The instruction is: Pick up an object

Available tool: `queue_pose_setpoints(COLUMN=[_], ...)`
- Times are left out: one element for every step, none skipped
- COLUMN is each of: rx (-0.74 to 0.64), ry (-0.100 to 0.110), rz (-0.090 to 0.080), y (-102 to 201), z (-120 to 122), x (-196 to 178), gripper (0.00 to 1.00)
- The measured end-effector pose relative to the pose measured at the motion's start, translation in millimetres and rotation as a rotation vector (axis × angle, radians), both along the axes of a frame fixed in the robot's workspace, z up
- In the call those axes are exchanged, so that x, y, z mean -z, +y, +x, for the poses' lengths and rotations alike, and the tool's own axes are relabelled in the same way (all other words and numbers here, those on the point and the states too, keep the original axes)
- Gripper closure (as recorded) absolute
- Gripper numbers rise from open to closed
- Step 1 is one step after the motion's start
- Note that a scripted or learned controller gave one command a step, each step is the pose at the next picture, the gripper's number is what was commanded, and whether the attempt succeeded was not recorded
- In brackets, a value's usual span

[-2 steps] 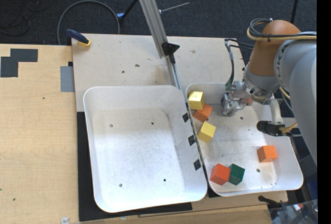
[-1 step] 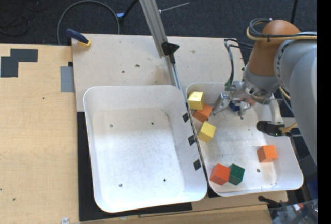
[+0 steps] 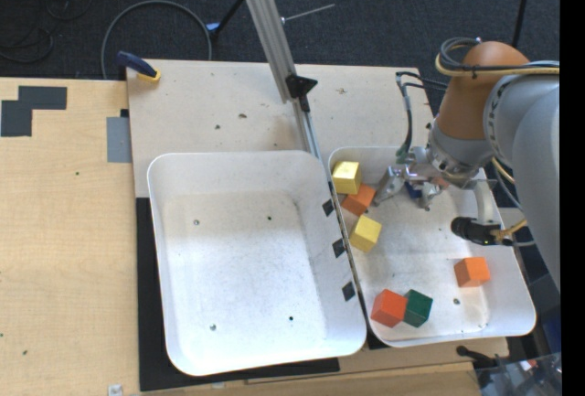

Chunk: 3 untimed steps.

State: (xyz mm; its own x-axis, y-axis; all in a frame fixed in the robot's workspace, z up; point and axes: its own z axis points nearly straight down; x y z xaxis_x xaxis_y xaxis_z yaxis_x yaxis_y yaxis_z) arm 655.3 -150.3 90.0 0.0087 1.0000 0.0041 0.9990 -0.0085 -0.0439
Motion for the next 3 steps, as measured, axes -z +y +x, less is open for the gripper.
queue_pose_setpoints(rx=[-0.003, 0.0, -0.003], ry=[-0.012, 0.013, -0.021], rz=[0.004, 0.007, 0.0], y=[-1.4, -2.7, -1.2], z=[-3.4, 3.4, -5.5], x=[0.5, 0.8, 1.2], gripper=[0.0, 0.0, 0.0])
